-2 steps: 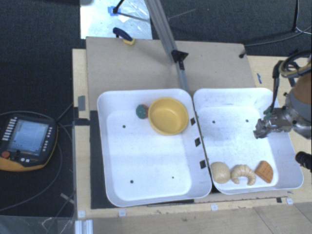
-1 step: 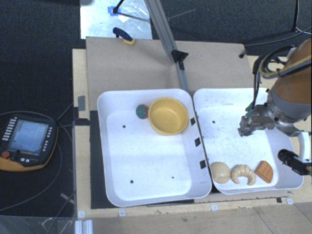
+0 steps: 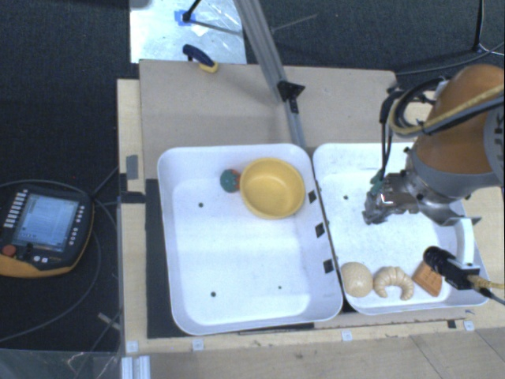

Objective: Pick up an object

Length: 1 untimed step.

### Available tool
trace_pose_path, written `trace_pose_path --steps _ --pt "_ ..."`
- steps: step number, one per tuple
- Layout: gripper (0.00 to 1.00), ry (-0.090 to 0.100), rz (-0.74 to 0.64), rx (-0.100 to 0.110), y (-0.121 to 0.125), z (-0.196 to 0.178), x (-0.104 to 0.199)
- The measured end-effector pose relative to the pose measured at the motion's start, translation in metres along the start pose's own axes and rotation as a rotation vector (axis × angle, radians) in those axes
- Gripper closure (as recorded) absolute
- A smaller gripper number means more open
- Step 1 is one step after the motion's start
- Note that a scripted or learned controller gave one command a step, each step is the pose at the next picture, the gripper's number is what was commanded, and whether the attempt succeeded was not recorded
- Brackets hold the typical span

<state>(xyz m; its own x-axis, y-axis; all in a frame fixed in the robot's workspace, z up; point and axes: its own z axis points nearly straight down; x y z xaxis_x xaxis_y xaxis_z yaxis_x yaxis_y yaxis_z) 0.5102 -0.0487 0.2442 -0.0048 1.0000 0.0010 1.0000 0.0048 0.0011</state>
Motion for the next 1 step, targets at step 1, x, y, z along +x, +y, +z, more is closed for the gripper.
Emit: trace_pose_path --steps 1 --pt "1.0 0.0 0.0 0.001 -0.0031 0.0101 0.0566"
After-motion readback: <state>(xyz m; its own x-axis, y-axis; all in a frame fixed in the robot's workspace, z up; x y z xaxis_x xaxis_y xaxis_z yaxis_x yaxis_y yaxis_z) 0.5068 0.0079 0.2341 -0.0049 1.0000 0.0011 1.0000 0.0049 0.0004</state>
